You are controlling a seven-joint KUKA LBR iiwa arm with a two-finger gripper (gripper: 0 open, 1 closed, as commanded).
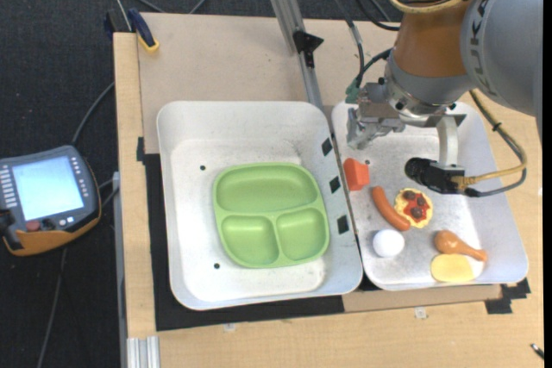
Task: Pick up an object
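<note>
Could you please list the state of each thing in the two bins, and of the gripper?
Gripper: poised over the right bin's far left corner, nothing seen in it.
Green tray: flat in the left bin, compartments bare.
Orange block: loose, beside the divider.
Sausage: lying loose.
Mini pizza: flat, touching the sausage.
White ball: loose.
Drumstick: lying loose.

Light: bright, even, from overhead.
Glare: the white bins (259,121) look slightly washed out along their rims.
Shadows: soft and short, a faint one under the arm (466,21) at the right bin's far edge.
Focus: mildly soft throughout, grainy on the dark floor (52,39).
</note>
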